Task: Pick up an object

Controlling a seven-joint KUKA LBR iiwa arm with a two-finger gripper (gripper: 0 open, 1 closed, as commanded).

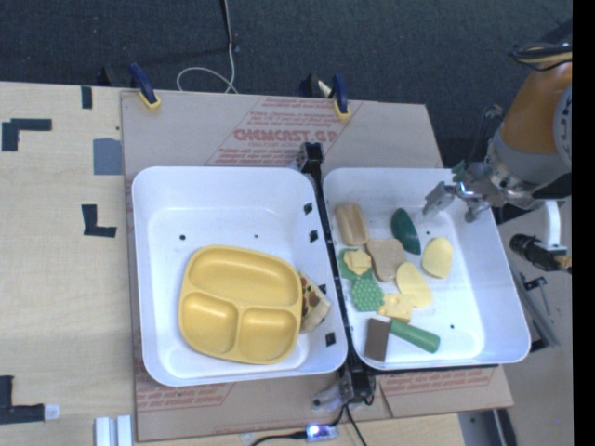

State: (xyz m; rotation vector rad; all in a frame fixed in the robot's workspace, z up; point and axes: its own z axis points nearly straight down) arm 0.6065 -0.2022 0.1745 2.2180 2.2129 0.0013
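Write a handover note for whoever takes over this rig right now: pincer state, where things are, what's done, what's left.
Pincer: open, holding nothing, over the right bin's upper right corner.
Right bin: dark green piece, yellow egg-shaped piece, tan slab, green cylinder, brown block, other small pieces clustered.
Left bin: yellow divided tray.
Done: nothing picked.
Left: lower, grasp one piece, lift.

**What the bench holds, by count**

Two white bins: the left bin (158,203) and the right bin (483,277). One yellow divided tray (242,303) lies in the left bin, with one small brownish piece (313,305) at its edge. The right bin holds roughly ten small toy food pieces (395,277), overlapping, so the exact number cannot be told. Two blue clamps (142,84) grip the board.
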